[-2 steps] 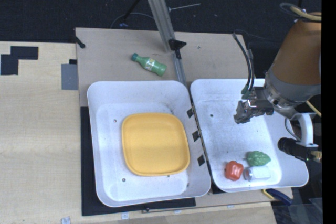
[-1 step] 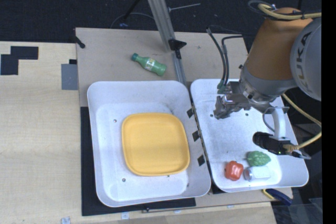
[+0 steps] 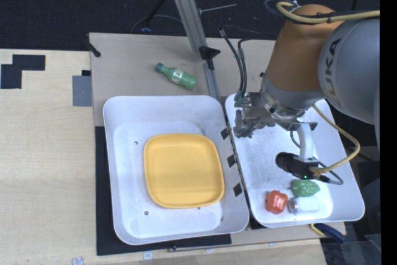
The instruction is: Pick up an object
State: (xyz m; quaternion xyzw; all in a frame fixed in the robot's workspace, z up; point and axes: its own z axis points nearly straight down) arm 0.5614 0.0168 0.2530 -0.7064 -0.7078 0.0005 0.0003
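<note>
My gripper (image 3: 243, 127) hangs over the far left part of the right bin (image 3: 263, 161), close to the wall between the two bins. I see nothing between its fingers. At the near end of that bin lie a red pepper-like object (image 3: 276, 201), a green leafy object (image 3: 306, 187) and a small white block (image 3: 307, 204), grouped together well in front of the gripper. A yellow square plate (image 3: 183, 169) lies flat in the middle of the left bin (image 3: 124, 127).
A green bottle (image 3: 176, 76) lies on its side on the bench behind the left bin. A slanted aluminium rail (image 3: 192, 22) rises behind the bins. The arm's orange and grey body covers the far right of the right bin.
</note>
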